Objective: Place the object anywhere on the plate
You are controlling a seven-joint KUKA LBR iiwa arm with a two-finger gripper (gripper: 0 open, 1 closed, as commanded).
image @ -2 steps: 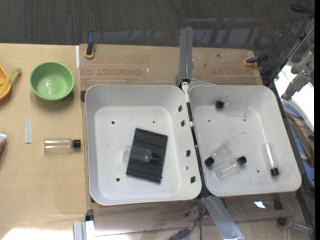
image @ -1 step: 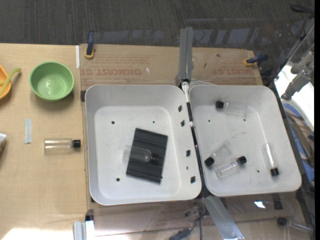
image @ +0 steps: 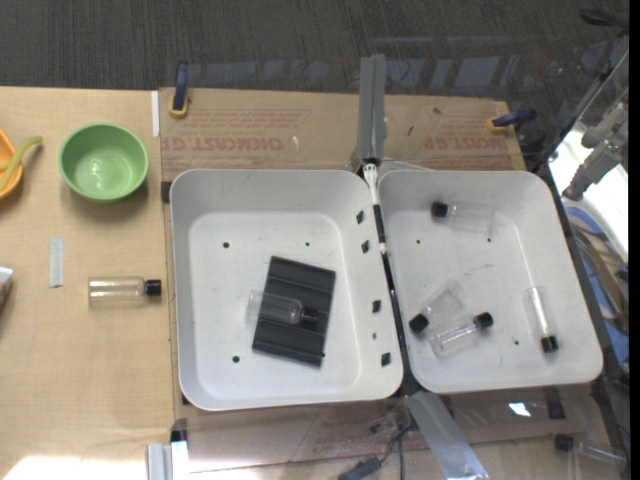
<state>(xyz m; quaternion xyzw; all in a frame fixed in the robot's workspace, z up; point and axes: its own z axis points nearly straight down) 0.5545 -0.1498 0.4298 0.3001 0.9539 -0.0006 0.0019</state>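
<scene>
A flat black plate [image: 300, 330] lies tilted in the middle of the left bin [image: 200, 268]. A clear vial [image: 281, 309] lies on its side on the plate's left part. Several more clear vials with black caps lie in the right bin [image: 570, 268]: one near the back [image: 458, 212], two close together at the front [image: 440, 308] [image: 462, 334], and one by the right wall [image: 540, 316]. My gripper [image: 590, 168] hangs at the view's far right edge, above and outside the right bin's back corner, away from every vial.
On the wooden table to the left stand a green bowl [image: 104, 162] and a loose vial [image: 122, 288]. An orange dish [image: 5, 168] pokes in at the left edge. A grey divider post [image: 372, 108] rises between the bins at the back.
</scene>
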